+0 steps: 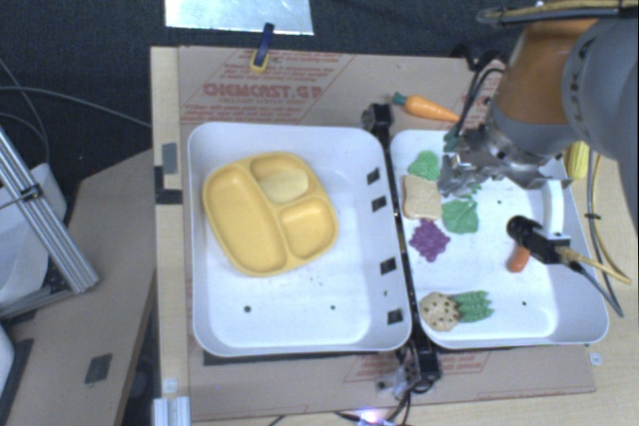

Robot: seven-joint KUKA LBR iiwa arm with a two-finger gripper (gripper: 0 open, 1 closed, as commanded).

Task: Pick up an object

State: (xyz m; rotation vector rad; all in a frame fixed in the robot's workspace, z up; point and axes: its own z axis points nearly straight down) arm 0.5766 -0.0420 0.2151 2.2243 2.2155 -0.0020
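My gripper (458, 177) hangs low over the upper left part of the right bin (574, 314). It sits between a green lettuce leaf (426, 165), a slice of toast (422, 199) and a second green leaf (461, 215), right above or touching them. I see nothing held in it. A purple grape bunch (429, 239) lies just below the toast. Near the front wall lie a cookie (439, 310) and a green vegetable piece (475, 304). An orange-red piece (518, 260) lies to the right, partly hidden.
The left bin (215, 314) holds a yellow divided plate (270, 212). A toy carrot (426, 107) lies on the cardboard behind the right bin, outside it. Black clips line the divider (391, 214) between the bins. The arm covers the right bin's back right corner.
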